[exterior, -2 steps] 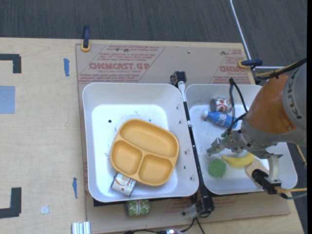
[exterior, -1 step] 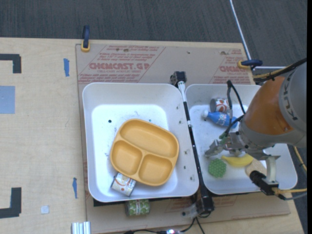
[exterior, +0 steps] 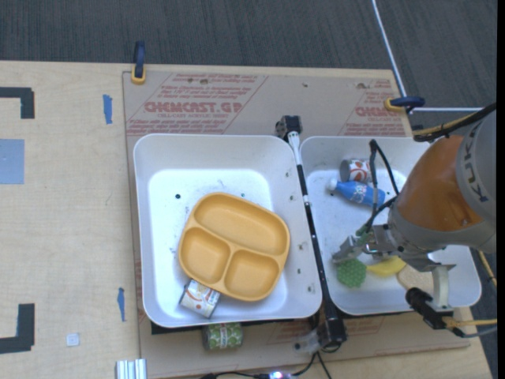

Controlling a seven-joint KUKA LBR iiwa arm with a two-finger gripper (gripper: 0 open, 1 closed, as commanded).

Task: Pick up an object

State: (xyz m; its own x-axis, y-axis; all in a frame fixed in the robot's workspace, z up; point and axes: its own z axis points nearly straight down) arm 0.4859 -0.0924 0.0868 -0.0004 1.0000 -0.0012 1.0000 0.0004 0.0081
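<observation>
right bin (exterior: 465, 294) | gripper (exterior: 353, 249) low inside, finger opening can't tell | green ball (exterior: 351, 273) just beneath, yellow item (exterior: 386, 268) beside | blue bottle (exterior: 357, 193), can (exterior: 357, 170) behind

The two bins (exterior: 158, 212) look like smooth white plastic with a soft sheen. The divided tray (exterior: 233, 245) is matt yellow plastic. The counter (exterior: 63, 235) appears to be pale, unvarnished plywood, with brown printed cardboard (exterior: 237, 105) laid on it. The arm's orange band (exterior: 442, 184) is glossy
</observation>
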